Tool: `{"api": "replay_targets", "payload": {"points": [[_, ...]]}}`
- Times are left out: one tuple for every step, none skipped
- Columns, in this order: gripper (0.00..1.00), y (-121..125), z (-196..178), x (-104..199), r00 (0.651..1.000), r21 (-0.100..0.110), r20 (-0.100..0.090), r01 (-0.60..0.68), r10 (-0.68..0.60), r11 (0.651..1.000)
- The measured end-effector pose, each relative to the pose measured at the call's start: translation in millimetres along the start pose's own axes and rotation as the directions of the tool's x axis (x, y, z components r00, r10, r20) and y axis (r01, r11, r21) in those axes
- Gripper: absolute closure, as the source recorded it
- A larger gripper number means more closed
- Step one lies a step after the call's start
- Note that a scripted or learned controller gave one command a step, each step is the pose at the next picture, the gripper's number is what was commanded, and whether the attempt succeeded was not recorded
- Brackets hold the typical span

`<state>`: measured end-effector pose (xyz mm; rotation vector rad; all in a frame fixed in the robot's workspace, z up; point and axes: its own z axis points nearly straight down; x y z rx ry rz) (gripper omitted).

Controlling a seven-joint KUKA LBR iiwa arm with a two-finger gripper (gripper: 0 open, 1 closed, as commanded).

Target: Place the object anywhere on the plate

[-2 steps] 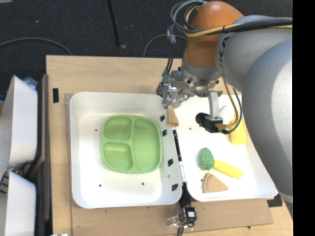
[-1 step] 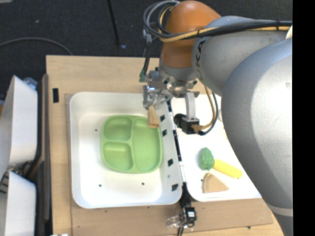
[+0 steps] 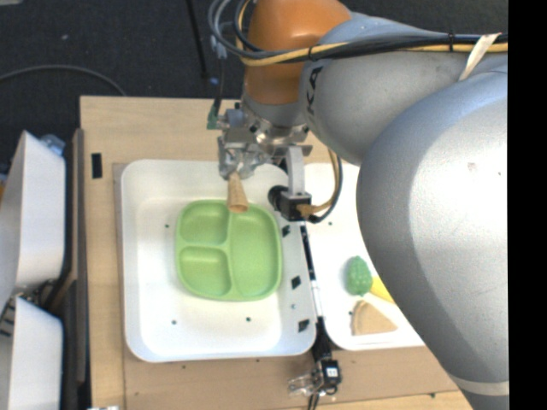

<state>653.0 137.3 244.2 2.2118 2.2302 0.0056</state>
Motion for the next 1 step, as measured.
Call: {"api": "replay_targets", "payload": {"points": [[0.00,-0.4,0.9,-4.1,1.000,0.003,0.002,-0.005,0.005,1.000]]}}
